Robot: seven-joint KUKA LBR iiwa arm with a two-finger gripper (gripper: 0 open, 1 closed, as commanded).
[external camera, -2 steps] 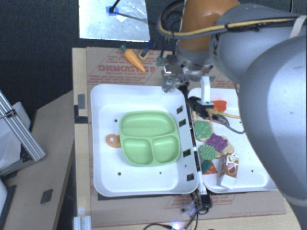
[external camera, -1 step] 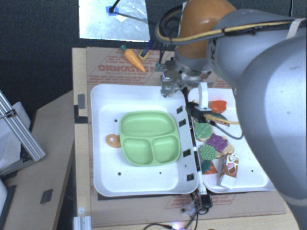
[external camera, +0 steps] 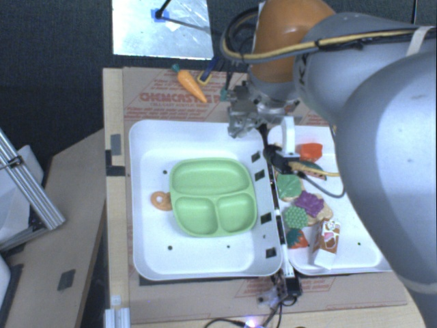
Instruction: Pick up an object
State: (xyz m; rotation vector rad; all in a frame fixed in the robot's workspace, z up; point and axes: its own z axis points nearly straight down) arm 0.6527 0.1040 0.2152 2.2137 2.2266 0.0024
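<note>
Camera view: arm reaching in, pincer [external camera: 240,125] hovering over back edge of left bin [external camera: 147,183], near divider. Pincer state: cannot tell. Small objects [external camera: 304,203] lying clustered in right bin [external camera: 362,255]; green tray [external camera: 212,197] and orange ring [external camera: 161,200] sitting in left. Step, judging: approaching, nothing held. Next move calling for descending onto 1 target.

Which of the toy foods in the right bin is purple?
The purple grape bunch, lying among the pile between a green leafy piece above and a green round piece below.
</note>
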